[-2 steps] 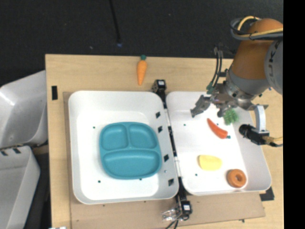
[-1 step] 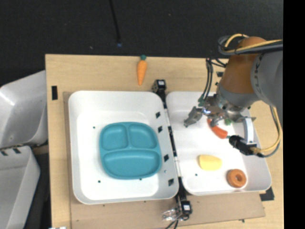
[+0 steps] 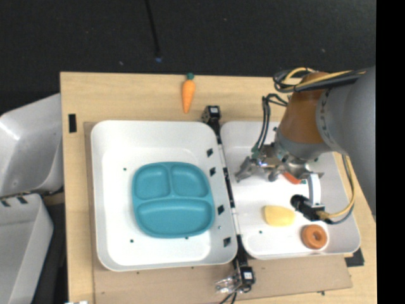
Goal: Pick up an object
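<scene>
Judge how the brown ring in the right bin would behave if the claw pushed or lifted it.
The ring lies flat on the floor of the right bin, so a push would probably slide it rather than roll it. It looks small, so likely light. Its rounded edge may slip between fingers; the centre hole could offer a firmer hold. It sits near the bin's corner, which may crowd the claw.

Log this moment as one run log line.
gripper: over right bin | carrot: on bench, outside bins | teal plate: left bin | held: nothing visible

Teal divided plate in left white bin, toy carrot on wooden bench
</scene>
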{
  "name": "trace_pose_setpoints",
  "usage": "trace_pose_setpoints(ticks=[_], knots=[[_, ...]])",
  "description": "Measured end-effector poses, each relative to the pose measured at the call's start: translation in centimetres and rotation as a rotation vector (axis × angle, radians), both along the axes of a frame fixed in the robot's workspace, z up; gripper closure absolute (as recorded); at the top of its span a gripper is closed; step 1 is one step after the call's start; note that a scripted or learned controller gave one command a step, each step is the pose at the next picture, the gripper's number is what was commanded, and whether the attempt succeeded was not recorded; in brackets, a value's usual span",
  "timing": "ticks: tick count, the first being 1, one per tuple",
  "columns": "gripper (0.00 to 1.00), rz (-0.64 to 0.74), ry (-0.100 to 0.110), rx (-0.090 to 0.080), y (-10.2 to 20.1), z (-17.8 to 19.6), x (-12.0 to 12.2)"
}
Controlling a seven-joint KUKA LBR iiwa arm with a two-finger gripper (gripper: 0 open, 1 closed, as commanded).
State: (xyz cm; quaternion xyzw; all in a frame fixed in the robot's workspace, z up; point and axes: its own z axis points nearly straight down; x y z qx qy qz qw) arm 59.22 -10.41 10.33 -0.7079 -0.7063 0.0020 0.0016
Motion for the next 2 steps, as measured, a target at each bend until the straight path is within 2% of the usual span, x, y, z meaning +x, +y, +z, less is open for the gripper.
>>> trace_pose_setpoints(ticks=[1, 2], knots=[[0.00, -0.002, -0.004, 0.000, -0.1, -0.2, 0.0], [1.00, -0.008, -0.007, 0.000, -0.2, 0.9, 0.1]])
